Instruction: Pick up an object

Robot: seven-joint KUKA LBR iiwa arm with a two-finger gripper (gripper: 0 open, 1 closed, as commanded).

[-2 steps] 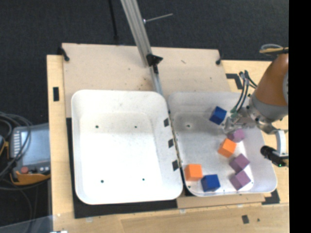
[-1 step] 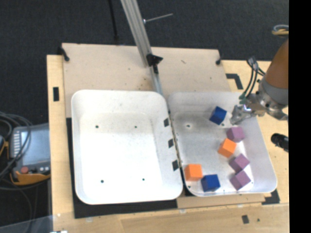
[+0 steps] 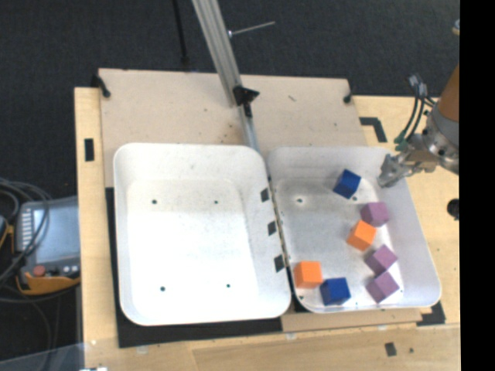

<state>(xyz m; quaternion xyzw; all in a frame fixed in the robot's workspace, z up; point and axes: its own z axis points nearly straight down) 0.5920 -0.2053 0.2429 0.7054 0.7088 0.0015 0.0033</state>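
The right bin (image 3: 309, 207) holds several foam cubes. A blue cube (image 3: 347, 183) lies near its far side, and a purple cube (image 3: 375, 213) and an orange cube (image 3: 361, 236) sit below it. Two more purple cubes (image 3: 380, 258) (image 3: 382, 286) rest by the right wall. Along the near edge lie an orange cube (image 3: 309, 273) and a blue cube (image 3: 335, 291). My gripper (image 3: 390, 172) hangs over the bin's far right corner, just right of the upper blue cube and above the purple one. Nothing shows between its fingers.
The left bin (image 3: 193, 230) stands beside the right one. A slanted metal pole (image 3: 220, 52) rises from behind the bins' shared edge. A pendant with cables (image 3: 46, 242) lies off the bench at the left.
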